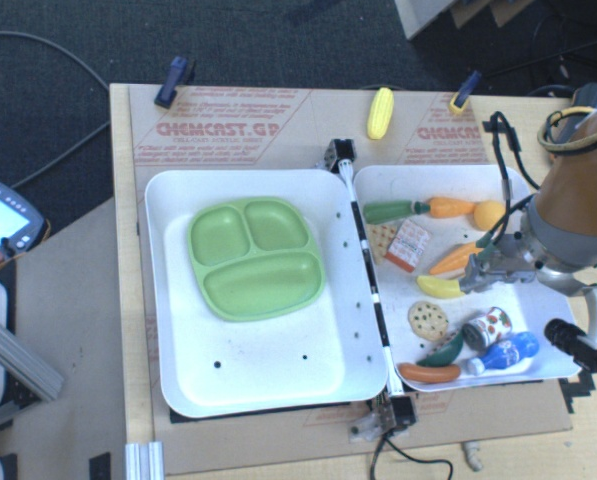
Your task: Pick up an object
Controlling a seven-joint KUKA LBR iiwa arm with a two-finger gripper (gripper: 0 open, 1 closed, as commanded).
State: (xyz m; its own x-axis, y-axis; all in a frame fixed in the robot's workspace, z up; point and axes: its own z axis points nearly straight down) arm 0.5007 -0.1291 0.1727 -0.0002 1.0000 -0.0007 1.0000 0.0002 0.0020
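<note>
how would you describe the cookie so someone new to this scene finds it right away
Start at the right white bin, the one crowded with toy food. Near its lower middle lies a round tan biscuit with dark chips, just below the yellow plastic banana. It is the one flat, speckled disc there.

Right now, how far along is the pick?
Done: the grey arm's two-finger gripper is down inside the right white bin, next to the small orange carrot and yellow banana.
In hand: nothing visibly lifted; whether anything is gripped cannot be told.
Left: grasp and lift an item. The green divided plate sits in the left white bin.
</note>
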